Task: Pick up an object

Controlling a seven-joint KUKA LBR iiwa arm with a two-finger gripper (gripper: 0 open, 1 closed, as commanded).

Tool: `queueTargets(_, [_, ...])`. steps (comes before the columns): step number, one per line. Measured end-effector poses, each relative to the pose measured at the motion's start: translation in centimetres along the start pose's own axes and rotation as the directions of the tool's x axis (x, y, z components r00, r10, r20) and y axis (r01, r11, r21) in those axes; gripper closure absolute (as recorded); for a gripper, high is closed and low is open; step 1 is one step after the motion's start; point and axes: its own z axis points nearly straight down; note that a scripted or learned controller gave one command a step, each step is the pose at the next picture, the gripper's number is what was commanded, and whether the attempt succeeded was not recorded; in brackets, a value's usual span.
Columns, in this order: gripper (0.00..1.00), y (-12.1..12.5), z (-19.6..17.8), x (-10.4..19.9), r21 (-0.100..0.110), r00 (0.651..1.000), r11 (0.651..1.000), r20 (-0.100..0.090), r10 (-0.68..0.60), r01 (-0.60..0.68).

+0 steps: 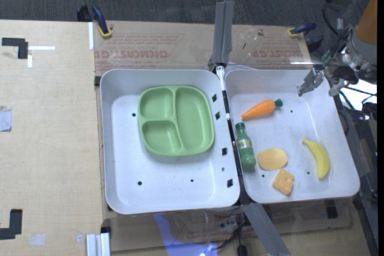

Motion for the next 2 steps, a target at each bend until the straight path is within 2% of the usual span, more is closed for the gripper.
queueTargets(1, [0.0,3.1,8.5,5.5,0.0,0.999,0.999,0.0,-0.055,0.055])
queueTargets(2, [0.0,3.0,12.6,7.7,0.0,0.972,0.972,0.0,-0.233,0.233])
